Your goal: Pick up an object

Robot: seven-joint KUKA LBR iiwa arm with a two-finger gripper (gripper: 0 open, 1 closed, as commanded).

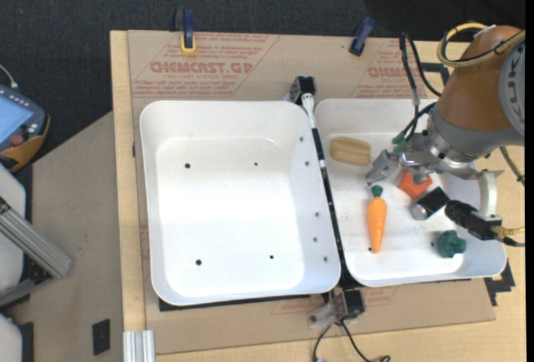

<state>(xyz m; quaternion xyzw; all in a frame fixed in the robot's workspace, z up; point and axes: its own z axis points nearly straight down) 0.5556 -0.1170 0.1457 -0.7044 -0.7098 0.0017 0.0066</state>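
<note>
Gripper point(385, 175) is sitting low in the right bin point(360, 267), toward the middle of its floor, hanging from the grey wrist under the orange band of the arm point(476, 93). Metal finger parts are pointing toward the bin's left wall; whether they are spread or closed cannot be told from this angle, and nothing is showing between them.

Nearest to it, an orange-red block point(412, 183) is lying just beside and partly under the wrist housing. A toy carrot point(377, 221) is lying just below the claw tip, green top toward the claw, point toward the bin's near edge. A tan bread-like piece point(350, 151) is resting near the far-left corner, close to the divider rim. A small dark green object point(450, 244) is sitting by the near-right corner, beside a black part of the wrist hardware.

The left bin point(158, 210) is lying alongside, both on a cardboard sheet point(250, 60).

Judgement: the approach or descent step is in hand, no grasp confirmed. Likely targets are the carrot or the orange-red block. The next move is calling for centring over one item, closing across its narrow width, then lifting straight up clear of the rim.
</note>
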